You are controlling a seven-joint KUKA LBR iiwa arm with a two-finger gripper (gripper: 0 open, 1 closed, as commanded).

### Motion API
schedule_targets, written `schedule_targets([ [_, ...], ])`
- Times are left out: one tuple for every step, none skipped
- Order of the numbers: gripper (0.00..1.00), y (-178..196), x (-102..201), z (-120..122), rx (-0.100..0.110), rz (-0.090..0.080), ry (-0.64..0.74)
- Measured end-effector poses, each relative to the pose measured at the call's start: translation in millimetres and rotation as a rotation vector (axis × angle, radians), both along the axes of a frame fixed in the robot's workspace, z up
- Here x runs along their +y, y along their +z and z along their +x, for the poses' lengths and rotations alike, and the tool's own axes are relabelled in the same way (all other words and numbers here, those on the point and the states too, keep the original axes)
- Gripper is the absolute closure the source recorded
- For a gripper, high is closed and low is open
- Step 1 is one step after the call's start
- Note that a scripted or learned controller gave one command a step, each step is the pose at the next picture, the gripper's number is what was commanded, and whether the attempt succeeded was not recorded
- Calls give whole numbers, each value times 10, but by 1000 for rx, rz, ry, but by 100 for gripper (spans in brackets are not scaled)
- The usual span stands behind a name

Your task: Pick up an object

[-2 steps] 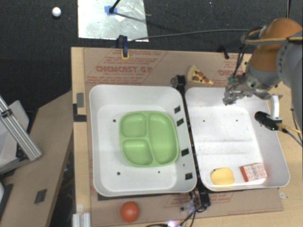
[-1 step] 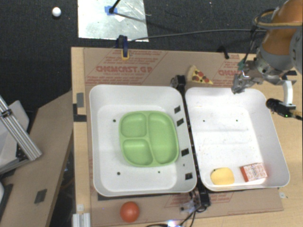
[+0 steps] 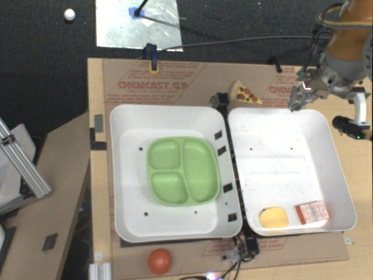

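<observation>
The right bin [image 3: 326, 156] holds a yellow rounded object [image 3: 273, 217] and a small red and white box [image 3: 312, 212], both near its front edge. The left bin [image 3: 125, 156] holds a green divided plate [image 3: 182, 170]. My gripper [image 3: 298, 101] hangs above the back rim of the right bin, far from the yellow object and the box. Nothing shows between its fingers.
A pizza-slice toy [image 3: 245, 93] lies on the board behind the bins. A red ball [image 3: 159, 261] sits in front of the left bin. A blue clamp [image 3: 151, 56] stands at the board's back edge. A metal frame [image 3: 20, 162] stands at the far left.
</observation>
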State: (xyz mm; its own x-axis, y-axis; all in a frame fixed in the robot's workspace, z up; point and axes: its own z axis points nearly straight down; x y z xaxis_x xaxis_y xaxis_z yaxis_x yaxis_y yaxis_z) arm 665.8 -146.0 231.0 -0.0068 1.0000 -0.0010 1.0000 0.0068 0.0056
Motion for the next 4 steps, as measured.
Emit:
schedule_targets([
  [100,-88,547,-232,6,3,2],
  [100,-178,1087,-415,6,3,2],
  [100,-67,1578,-685,5,4,3],
  [100,-129,2109,-808,6,4,3],
])
